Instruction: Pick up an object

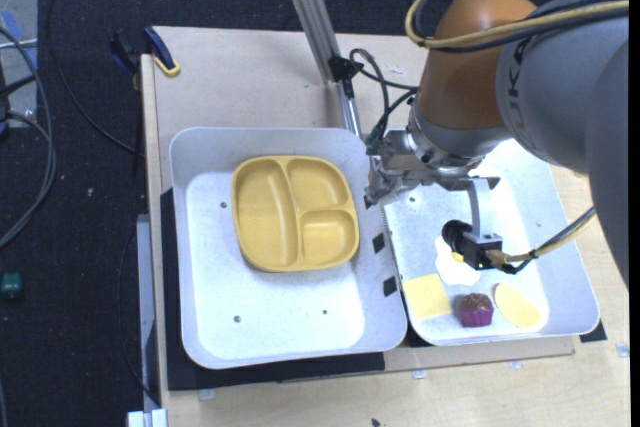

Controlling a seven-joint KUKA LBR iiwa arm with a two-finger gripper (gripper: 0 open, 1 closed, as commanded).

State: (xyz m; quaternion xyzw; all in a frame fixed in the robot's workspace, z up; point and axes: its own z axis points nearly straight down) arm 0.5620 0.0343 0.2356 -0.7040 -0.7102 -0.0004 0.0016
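My gripper [380, 183] hangs below the orange-banded wrist, over the left edge of the right bin [560, 215], close to the rim between the two bins. In that bin's front part lie a flat yellow square block [425, 295], a small purple object [475, 309] and a pale yellow oval piece [519, 305]. They sit well in front of the gripper and to its right, apart from it. A yellow divided plate [296, 212] rests in the left bin [200, 245]. The arm's body hides the back of the right bin.
A black cable fitting [462, 241] with a yellow cable hangs over the middle of the right bin. A slanted metal pole [310, 5] rises behind the bins. A blue and yellow clip [160, 53] sits at the bench's back left corner.
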